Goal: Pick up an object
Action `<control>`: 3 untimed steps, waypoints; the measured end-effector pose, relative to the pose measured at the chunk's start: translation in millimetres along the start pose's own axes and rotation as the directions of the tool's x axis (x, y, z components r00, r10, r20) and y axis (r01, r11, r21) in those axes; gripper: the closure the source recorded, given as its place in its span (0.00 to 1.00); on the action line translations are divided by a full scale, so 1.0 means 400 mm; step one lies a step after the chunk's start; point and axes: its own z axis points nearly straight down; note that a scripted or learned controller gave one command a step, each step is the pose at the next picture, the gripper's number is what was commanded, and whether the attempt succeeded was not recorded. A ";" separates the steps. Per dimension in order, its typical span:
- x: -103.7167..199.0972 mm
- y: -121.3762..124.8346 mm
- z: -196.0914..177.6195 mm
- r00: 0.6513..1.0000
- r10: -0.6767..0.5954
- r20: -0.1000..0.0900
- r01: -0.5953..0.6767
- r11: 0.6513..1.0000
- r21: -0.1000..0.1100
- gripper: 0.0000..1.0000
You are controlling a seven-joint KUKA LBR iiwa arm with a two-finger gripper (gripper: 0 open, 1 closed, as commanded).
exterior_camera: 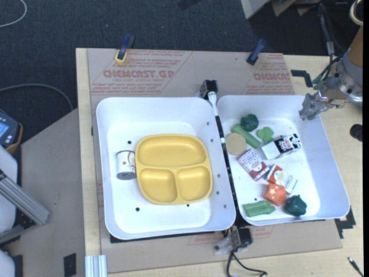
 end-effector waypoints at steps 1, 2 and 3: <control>0.101 -0.116 0.002 1.000 0.000 -0.001 0.000 1.000 0.002 1.00; 0.184 -0.226 -0.001 1.000 0.000 -0.001 0.000 1.000 0.002 1.00; 0.245 -0.255 0.009 1.000 0.000 0.000 0.000 1.000 0.002 1.00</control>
